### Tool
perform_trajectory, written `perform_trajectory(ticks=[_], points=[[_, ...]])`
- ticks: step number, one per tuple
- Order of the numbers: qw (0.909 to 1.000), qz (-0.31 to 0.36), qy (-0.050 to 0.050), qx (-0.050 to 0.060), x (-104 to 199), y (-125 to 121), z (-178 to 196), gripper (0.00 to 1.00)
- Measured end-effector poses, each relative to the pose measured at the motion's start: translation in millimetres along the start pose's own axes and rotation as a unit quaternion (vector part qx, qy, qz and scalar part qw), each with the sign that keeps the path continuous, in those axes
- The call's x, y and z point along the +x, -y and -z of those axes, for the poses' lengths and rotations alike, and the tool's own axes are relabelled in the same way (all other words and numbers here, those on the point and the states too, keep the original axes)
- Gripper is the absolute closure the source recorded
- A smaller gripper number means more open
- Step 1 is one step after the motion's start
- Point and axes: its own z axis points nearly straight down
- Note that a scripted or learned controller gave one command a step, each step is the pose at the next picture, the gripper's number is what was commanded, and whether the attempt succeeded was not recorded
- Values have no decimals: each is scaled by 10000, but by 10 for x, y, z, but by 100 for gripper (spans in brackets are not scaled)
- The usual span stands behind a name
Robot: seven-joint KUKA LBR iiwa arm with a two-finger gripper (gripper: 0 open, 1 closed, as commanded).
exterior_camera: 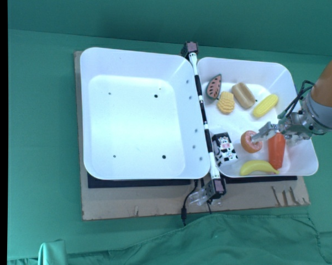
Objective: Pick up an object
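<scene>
Nearby, round orange-red tomato [249, 142].

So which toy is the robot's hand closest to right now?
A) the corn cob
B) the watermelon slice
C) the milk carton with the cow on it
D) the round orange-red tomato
D: the hand sits right at the tomato in the right bin, with the carrot just beside it; the other toys lie farther off.
</scene>
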Motion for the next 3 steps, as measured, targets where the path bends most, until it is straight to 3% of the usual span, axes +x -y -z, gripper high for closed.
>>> perform_trajectory(ticks=[3], points=[[10000,6,8,-31,0,36,251,0]])
